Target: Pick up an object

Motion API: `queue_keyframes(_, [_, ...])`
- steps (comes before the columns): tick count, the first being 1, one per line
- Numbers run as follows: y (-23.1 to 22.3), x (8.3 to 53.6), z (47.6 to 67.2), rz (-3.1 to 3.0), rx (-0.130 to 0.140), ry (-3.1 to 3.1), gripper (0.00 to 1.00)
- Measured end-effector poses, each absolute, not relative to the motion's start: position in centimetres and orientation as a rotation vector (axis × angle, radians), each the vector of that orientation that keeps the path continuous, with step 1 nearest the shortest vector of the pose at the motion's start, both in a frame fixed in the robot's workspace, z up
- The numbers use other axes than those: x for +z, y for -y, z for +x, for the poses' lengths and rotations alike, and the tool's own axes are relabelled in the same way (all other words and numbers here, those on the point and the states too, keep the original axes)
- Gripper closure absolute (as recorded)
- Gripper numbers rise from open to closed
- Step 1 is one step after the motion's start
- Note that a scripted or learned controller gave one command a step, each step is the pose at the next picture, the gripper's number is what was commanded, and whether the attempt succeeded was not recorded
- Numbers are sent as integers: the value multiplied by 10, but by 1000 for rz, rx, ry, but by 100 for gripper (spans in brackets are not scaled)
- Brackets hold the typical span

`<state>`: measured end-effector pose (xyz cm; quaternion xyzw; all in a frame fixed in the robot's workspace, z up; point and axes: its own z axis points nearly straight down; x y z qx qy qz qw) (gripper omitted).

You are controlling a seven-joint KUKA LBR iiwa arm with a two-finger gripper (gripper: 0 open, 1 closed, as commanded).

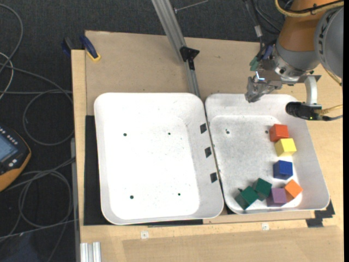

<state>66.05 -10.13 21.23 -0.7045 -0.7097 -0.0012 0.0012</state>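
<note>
Blocks sit clustered in the right shallow white plastic bin (240, 146): we see an orange-red cube (279, 131) beside a yellow cube (286, 146), a blue cube (283, 169) below them, then a small orange cube (293, 188), a purple cube (278, 196) and two dark green cubes (255, 192) near the front wall. Our pincer (254, 93) hangs above that bin's back rim, well apart from every block, grasping nothing; we cannot tell whether it is released or clenched. The left white bin (152, 157) rests alongside on the wooden desk (136, 64).
</note>
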Motion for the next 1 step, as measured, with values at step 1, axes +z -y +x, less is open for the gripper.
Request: queue_keyframes(1, [38,224,668,-2213,-7,2231,100])
